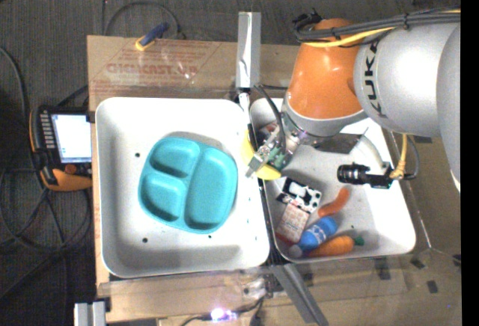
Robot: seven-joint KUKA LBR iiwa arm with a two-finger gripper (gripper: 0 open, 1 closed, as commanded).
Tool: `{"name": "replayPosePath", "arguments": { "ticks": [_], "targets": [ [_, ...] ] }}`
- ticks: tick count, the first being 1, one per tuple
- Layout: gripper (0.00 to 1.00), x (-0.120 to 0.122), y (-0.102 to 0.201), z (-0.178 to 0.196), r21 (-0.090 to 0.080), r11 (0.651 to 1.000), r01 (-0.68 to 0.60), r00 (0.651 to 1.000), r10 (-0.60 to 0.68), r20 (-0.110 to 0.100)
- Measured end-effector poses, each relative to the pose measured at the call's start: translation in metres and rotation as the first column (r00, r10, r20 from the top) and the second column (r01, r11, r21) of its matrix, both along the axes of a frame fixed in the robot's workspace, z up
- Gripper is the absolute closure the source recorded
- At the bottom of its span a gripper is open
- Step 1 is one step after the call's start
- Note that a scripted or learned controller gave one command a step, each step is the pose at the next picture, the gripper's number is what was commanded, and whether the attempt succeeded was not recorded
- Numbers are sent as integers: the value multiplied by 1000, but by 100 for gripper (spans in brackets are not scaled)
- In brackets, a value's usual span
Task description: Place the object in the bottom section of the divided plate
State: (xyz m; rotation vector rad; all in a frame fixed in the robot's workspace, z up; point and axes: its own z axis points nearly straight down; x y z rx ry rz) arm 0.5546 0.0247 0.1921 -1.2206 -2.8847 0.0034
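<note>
Contents, left bin (pixel 112 242): one turquoise divided plate (pixel 188 182) with three sections, lying near the middle, nothing resting on it. Contents, right bin (pixel 400 231): orange carrot-shaped item (pixel 333 245), blue bottle-shaped item (pixel 318 231), small red-and-white packet (pixel 292 223), black-and-white item (pixel 301 194), a second orange piece (pixel 337 201), all clustered along the bin's near-left part. Yellow object (pixel 254 156) sits at the divider between the bins, largely covered by the arm. Hand (pixel 268 156): poised over that yellow object at the right bin's left edge; whether released or clenched cannot be told.
</note>
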Motion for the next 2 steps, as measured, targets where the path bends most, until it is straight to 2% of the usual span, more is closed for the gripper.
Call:
{"name": "replayPosePath", "arguments": {
  "ticks": [1,2],
  "targets": [
    [100,3,-32,24,-1,998,65,998,-65,3],
    [100,-17,28,16,-1,993,-120,993,120,2]
  ]
}}
